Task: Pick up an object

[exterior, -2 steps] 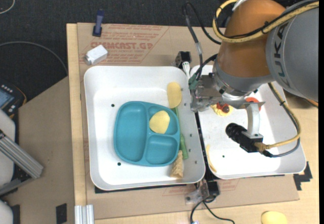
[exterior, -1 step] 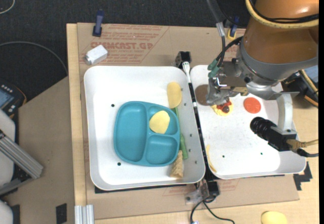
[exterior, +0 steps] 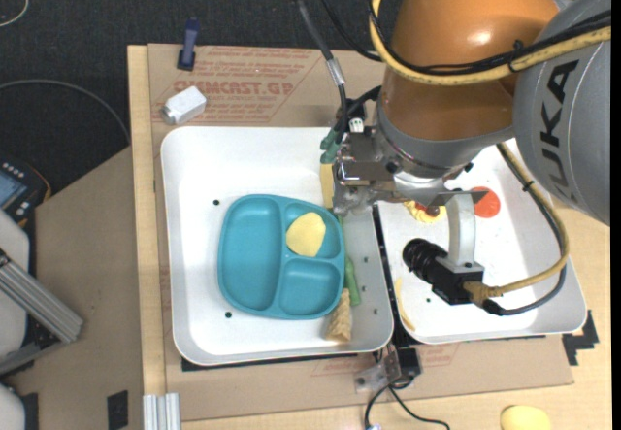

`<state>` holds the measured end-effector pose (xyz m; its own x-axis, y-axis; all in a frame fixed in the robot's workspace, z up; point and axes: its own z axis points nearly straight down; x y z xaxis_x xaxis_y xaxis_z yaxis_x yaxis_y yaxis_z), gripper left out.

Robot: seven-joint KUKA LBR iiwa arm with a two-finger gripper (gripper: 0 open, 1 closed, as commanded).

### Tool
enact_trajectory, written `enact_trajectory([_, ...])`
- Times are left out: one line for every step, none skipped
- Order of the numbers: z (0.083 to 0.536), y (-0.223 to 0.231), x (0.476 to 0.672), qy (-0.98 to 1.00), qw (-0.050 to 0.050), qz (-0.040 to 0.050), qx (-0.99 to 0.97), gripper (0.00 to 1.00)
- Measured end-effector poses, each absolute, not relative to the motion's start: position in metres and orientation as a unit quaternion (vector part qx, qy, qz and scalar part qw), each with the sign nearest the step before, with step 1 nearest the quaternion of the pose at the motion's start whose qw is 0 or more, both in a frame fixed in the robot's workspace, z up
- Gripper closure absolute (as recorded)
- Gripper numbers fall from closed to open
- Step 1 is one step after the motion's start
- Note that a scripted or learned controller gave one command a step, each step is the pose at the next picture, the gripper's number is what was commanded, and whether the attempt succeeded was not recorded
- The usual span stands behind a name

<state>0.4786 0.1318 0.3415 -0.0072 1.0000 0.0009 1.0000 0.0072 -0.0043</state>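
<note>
The gripper (exterior: 361,187) is hung just beside the blue plate (exterior: 262,268), above its yellow piece (exterior: 308,235), seemingly for picking; its opening cannot be told.

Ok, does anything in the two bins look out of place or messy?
One thing: a green stick and a tan scrap lie beside the blue divided plate, wedged against the left bin's right wall. The yellow piece sits neatly in a compartment.
</note>
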Motion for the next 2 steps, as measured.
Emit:
enact_trajectory([0.481, 0.159, 0.485, -0.709, -0.004, -0.0087, -0.705, 1.0])
enact_trajectory([0.346, 0.137, 0.478, -0.706, 0.003, 0.0058, -0.708, 1.0])
